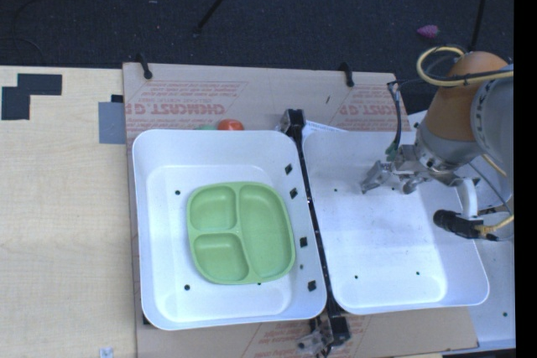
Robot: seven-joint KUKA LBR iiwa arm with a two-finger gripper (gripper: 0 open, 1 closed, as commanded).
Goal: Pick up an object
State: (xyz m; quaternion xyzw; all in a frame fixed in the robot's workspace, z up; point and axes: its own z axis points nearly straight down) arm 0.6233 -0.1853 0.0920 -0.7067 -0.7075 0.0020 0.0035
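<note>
Light wood bench [59, 214] under a brown cardboard sheet [252, 101] printed with red lettering. On the cardboard, side by side and touching: left white bin [159, 264] and right white bin [403, 264]. Small orange-red item [230, 126] on the cardboard just beyond the left bin's far rim.

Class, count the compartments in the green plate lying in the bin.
3. The green plate in the left bin has two compartments at its left, upper and lower, and one long compartment along its right.
</note>
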